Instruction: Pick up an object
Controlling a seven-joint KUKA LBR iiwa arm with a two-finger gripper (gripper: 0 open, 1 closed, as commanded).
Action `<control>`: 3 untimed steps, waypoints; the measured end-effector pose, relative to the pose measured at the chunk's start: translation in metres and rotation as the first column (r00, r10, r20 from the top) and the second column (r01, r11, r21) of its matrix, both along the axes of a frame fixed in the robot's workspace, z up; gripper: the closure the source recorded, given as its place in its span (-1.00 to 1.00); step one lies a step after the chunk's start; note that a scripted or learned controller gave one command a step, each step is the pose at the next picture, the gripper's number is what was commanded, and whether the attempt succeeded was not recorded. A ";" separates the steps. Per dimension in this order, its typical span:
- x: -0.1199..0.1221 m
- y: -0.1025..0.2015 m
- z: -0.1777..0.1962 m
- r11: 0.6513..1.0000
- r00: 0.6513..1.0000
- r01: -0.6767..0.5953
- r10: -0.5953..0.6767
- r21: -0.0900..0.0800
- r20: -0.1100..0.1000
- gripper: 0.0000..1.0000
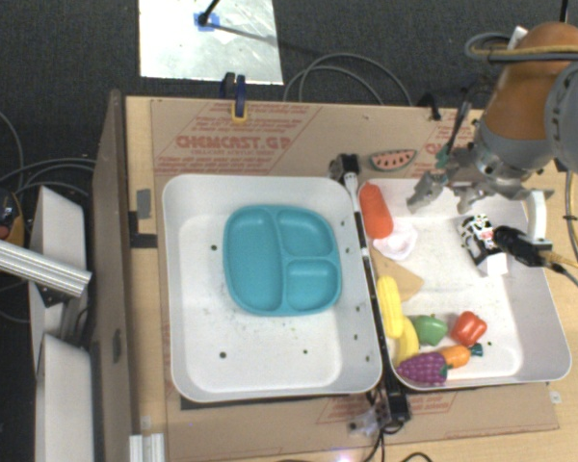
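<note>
Currently, the arm [530,94]: grey with an orange band, reaching in from the right and bent over the far end of the right bin.
Claw [445,192]: its two grey fingers stand apart with nothing between them, hanging over the far part of the right bin.
Right bin [549,354]: holds all the loose toy food.
Orange sausage-shaped toy [375,210]: lies along the bin's left wall at the far end, just left of the claw and untouched by it.
White-and-pink piece [397,245]: just beside the orange toy's near tip.
Yellow piece [389,306]: stretched along the left wall, with a tan wedge [407,282] touching it.
Near corner: a green pepper [427,330], red pepper [469,327], small carrot [456,356] and purple grapes [424,369] huddle together, well apart from the claw.
Left bin [188,354]: a teal divided plate [279,258] sits at its middle.
Cardboard sheet [270,133]: spread beneath both bins; a watermelon slice [393,160] lies on it beyond the right bin.
</note>
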State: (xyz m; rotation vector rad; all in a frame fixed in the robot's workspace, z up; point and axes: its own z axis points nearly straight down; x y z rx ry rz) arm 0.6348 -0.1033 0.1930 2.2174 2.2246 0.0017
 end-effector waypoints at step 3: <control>0.034 -0.099 0.029 1.000 1.000 0.002 -0.002 -0.002 -0.001 -1.00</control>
